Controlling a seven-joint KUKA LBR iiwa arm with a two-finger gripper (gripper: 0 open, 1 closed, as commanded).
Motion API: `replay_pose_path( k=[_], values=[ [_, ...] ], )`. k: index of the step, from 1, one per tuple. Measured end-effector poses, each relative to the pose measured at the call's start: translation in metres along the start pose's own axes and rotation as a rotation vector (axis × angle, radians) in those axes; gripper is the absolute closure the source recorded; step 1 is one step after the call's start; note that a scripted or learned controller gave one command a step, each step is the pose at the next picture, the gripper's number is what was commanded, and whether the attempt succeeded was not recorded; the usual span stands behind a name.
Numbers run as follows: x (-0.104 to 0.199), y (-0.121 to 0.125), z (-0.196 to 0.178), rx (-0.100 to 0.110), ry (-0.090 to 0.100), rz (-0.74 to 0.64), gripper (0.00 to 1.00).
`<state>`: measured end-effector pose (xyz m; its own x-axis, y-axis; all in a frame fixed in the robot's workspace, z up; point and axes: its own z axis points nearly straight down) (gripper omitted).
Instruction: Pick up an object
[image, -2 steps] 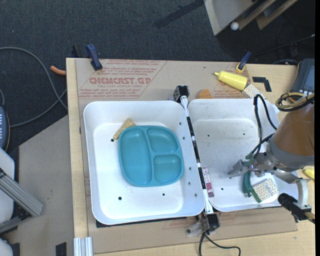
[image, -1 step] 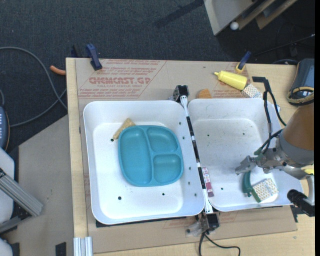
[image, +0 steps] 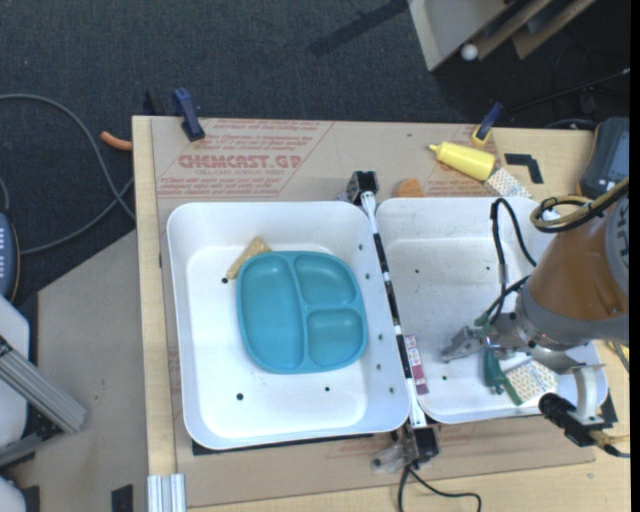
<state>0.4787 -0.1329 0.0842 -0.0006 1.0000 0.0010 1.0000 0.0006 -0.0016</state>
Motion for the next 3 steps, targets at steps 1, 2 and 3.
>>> replay_pose_path(
  k=[1,2,3],
  values=[
    [-0.025,0.165,-0.001,-0.004,-0.002,-0.002,0.0],
    [-0.009,0.1,-0.027,-0.001,-0.001,0.0,0.0],
    [-0.002,0.035,-0.126,-0.003,-0.002,0.001,0.0]
  ],
)
